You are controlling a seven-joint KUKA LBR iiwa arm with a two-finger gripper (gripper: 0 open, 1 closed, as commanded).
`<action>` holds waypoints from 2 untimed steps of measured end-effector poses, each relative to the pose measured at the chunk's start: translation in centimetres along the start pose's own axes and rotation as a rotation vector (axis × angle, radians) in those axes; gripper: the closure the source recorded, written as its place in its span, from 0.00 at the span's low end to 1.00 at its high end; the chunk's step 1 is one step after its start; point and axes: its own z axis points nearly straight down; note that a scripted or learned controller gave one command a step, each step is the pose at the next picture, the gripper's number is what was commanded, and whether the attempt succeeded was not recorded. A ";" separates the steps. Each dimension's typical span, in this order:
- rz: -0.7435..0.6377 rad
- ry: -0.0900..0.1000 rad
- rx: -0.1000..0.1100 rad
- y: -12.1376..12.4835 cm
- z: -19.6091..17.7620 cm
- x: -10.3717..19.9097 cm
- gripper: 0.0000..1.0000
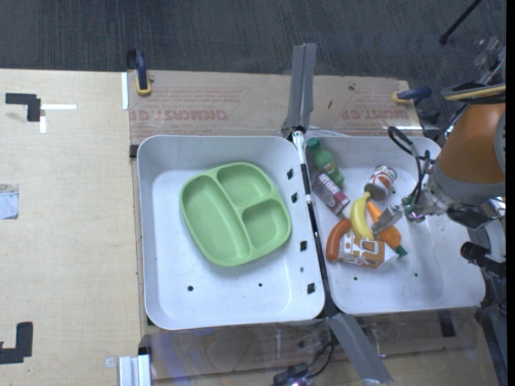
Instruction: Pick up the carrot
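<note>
Right bin: carrot, banana, green bottle, can | left bin: green divided plate | my gripper at the carrot, jaws — cannot tell

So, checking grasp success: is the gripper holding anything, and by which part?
Cannot be told. The gripper sits at the carrot beside the banana, but no hold is visible.

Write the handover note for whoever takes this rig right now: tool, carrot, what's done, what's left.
Tool: low in the right bin, at the pile's right edge; grip unreadable from this view.
Carrot: orange, just below the tool tip, beside the banana and the snack pouch. Not seen lifted.
Left bin: holds the green divided plate.
Done: approach to the pile.
Left: secure the carrot and raise it.
</note>
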 end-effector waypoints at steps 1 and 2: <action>0.002 -0.001 -0.001 0.0 -1.0 0.0 1.00; 0.001 -0.001 0.000 4.0 -14.8 4.8 1.00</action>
